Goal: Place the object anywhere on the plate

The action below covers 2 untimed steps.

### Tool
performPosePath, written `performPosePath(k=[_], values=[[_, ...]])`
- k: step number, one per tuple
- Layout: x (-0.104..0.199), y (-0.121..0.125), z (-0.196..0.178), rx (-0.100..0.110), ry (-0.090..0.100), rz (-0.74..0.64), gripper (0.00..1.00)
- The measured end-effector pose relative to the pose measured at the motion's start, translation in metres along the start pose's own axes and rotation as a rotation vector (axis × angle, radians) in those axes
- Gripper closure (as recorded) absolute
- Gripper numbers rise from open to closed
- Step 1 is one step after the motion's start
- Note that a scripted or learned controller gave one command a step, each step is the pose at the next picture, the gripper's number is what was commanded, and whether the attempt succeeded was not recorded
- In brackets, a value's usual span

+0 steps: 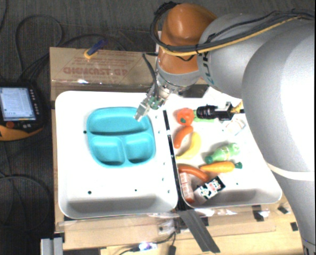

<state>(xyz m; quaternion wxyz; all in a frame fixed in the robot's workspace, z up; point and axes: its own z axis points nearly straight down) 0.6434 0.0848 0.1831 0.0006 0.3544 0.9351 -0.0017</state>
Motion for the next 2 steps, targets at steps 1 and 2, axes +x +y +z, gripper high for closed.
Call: performPosePath(k=[1,2], values=[[0.083,-0.062,-0.003,-0.001,0.004,-0.221,1.0],[0.152,-0.071,-0.003,-0.001,0.005,-0.314,1.0]])
